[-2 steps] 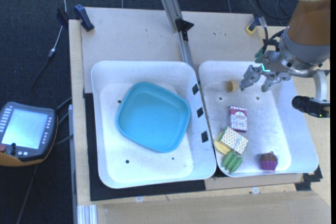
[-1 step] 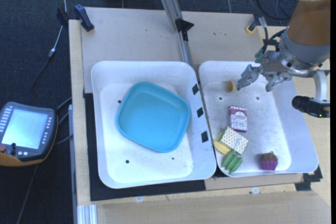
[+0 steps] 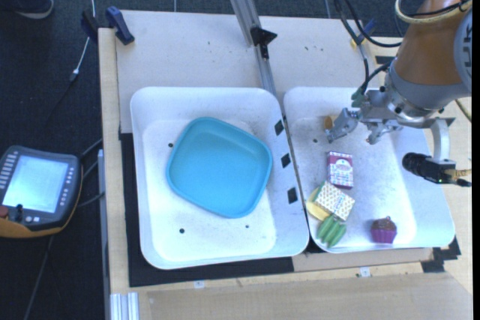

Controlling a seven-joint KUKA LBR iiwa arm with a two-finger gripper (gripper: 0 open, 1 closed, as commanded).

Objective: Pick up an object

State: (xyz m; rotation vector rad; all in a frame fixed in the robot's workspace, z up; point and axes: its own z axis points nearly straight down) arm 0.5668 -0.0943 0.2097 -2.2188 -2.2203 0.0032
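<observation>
the claw (image 3: pixel 359 128), fingers spread and gripping nothing, hangs near the right bin's (image 3: pixel 420 236) far edge; the red carton (image 3: pixel 340 168) stands just nearer the front edge.

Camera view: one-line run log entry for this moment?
pincer open, nothing held | over right bin far end | red carton below it | blue plate in left bin

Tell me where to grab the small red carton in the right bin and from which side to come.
Grip the small red carton across its two long edges, coming straight down from above. It lies flat on the right bin floor, so only its narrow width suits the fingers. Both long sides look free; the checkered packet sits just past its lower end, so avoid closing lengthwise.
</observation>
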